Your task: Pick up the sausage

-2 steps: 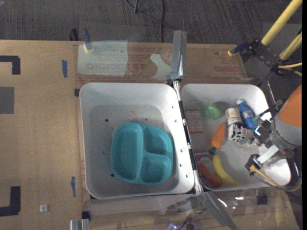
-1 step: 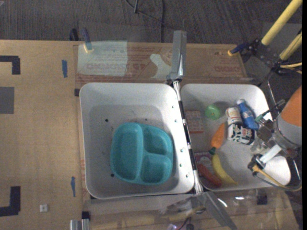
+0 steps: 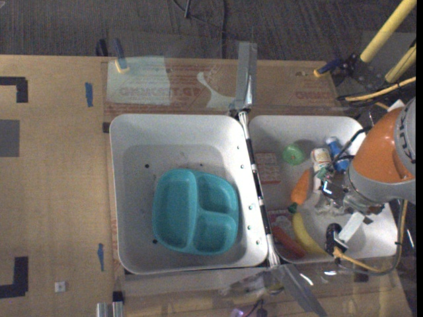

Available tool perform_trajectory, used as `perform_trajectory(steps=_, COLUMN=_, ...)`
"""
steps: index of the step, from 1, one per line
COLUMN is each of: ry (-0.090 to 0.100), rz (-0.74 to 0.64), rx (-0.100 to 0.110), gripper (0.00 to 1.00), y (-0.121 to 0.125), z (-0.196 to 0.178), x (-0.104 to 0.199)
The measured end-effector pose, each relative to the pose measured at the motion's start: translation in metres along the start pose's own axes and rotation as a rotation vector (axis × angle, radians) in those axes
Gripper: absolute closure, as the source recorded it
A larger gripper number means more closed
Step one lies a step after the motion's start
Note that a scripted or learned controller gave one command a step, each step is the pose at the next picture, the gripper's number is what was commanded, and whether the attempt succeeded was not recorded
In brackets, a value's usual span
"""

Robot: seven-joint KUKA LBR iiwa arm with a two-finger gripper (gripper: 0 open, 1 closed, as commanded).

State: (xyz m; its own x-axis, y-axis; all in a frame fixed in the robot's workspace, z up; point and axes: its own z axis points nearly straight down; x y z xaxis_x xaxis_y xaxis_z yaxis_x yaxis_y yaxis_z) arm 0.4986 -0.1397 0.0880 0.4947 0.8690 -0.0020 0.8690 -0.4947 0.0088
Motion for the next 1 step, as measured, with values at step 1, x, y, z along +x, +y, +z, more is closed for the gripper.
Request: perform_trajectory(steps=1, ry=-0.003, rz=-0.081, rx=0.015, gripper=1.00, y=-0.0242, z=-0.2937, x=0.0281)
